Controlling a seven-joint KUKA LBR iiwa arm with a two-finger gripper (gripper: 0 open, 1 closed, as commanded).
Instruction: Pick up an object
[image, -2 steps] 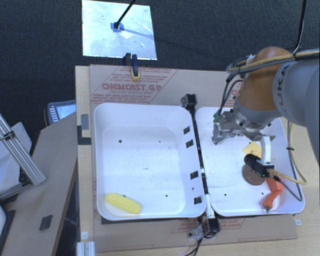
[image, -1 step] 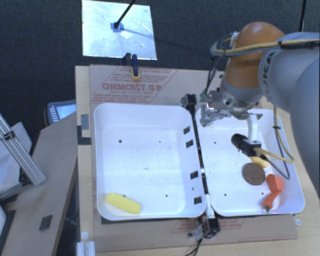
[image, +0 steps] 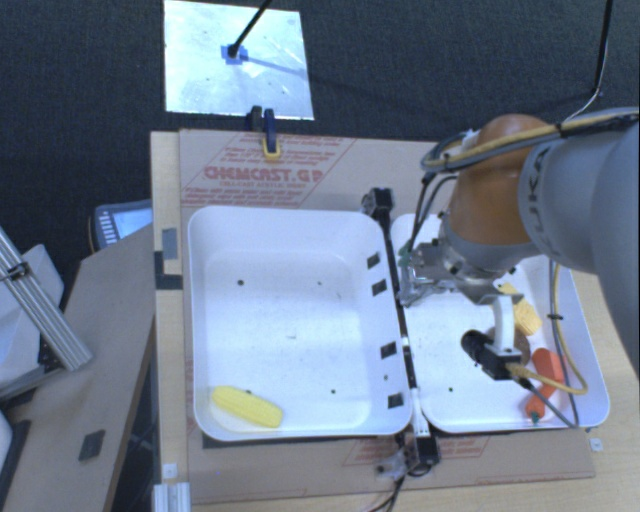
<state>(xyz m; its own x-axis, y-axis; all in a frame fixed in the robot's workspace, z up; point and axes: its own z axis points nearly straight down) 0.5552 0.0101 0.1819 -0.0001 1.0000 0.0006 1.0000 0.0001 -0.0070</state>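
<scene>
- The arm (image: 560, 190) reaches in from the right and bends down over the right bin (image: 592, 405).
- The end effector (image: 432, 278) hangs over the back left part of that bin, close to the wall it shares with the left bin (image: 196, 330).
- Its underside is turned away from the camera, so I cannot tell whether it is open or closed, and nothing can be seen held in it.
- A corn cob (image: 247, 407) lies alone in the front left corner of the left bin, well apart from the end effector.
- In the right bin a yellow piece (image: 526, 320) lies near the right wall, partly hidden by the arm's parts.
- Just in front of it lies an orange thing (image: 547, 366), tilted toward the front right corner.
- Black clips (image: 380, 288) sit along the walls where the bins meet.
- Both bins rest on printed cardboard (image: 265, 172) on the worktop (image: 166, 190).
</scene>
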